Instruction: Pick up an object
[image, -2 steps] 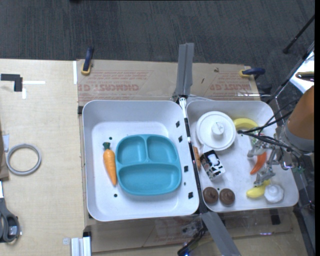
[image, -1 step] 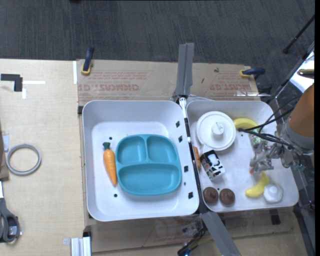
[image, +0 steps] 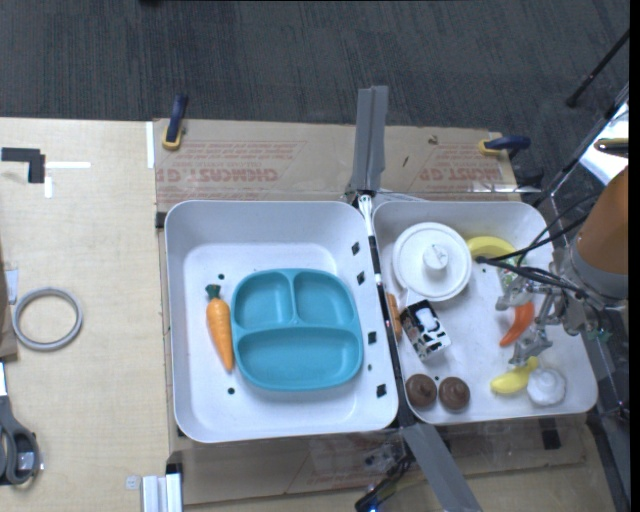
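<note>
Camera view. Two white bins side by side; landmark taken as the white round lid (image: 431, 260) in the right bin (image: 570, 400).

Left of the lid, across the divider, the left bin (image: 190, 400) holds a teal divided plate (image: 297, 328) with a toy carrot (image: 220, 330) lying just beside the plate's left edge, green top pointing away from the camera.

Right of the lid, touching or nearly touching its rim, a yellow banana (image: 490, 246). Just below the lid, a small black-and-white box (image: 424, 329), tilted. Further below, near the bin's front wall, two brown round pieces (image: 437, 392) side by side. Below and right of the lid, a second yellow piece (image: 512, 380) and, just beside it, a clear round cap (image: 546, 386).

Gripper (image: 528, 318) is to the lower right of the lid, low over the bin floor, arm and cables coming in from the right. An orange-red pepper-like object (image: 517, 323) sits right at the metal fingers, slanted. Whether the fingers are apart or closed on it: cannot tell, cables and finger hardware clutter the spot.

Outside the bins, far left of the lid: a grey tape ring (image: 45, 318) on the bench.
</note>
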